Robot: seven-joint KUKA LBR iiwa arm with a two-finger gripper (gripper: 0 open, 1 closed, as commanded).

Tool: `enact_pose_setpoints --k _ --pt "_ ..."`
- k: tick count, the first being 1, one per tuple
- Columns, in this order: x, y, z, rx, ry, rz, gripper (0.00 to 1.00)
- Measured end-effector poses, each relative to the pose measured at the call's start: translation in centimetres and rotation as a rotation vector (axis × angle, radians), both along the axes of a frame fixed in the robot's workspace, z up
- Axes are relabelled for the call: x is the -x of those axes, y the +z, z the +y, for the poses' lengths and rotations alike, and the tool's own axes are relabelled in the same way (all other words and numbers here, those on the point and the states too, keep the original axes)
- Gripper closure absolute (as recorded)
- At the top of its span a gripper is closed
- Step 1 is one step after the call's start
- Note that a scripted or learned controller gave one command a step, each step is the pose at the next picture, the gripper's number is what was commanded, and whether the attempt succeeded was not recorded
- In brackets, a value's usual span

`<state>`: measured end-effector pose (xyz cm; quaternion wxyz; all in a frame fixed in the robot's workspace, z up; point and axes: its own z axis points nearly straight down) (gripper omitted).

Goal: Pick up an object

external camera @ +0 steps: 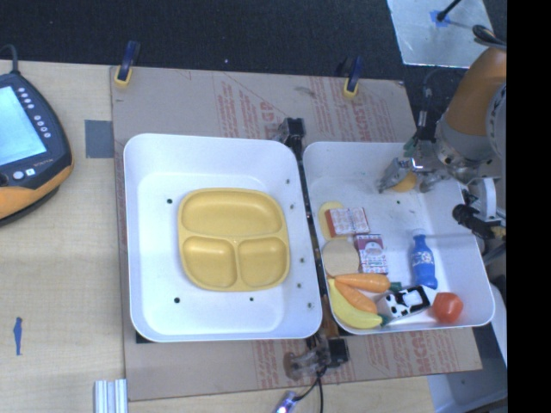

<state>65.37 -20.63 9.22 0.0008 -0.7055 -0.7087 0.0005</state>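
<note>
My gripper (405, 177) is low over the back of the right bin (479, 265), near its far wall. A small yellow object (405, 184) lies right under the gripper's tip, partly hidden by it. Nearer the front of this bin lie a blue bottle (422, 261), a red ball-like object (447, 306), a black and white toy (405, 302), a carrot (362, 282) and a banana (351, 307). Two small red and white packets (348, 221) (371, 252) and a pale yellow piece (329, 207) lie by the bin's left wall.
The left bin (142, 231) holds a yellow three-compartment tray (233, 236). A tablet-like controller (26, 144) rests on the bench at far left. Clamps (126, 61) (351, 74) stand at the board's back edge. The arm's orange band (475, 93) rises at right.
</note>
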Motion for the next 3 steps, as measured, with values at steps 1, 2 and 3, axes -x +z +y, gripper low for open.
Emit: enact_pose_setpoints --k 1,2,3 --pt "-0.29 0.01 -0.5 0.001 0.0 -0.002 0.0" --pt "-0.23 -0.02 0.11 -0.001 -0.001 0.002 0.0" --pt "-0.28 0.0 -0.46 0.0 -0.002 -0.001 0.0"
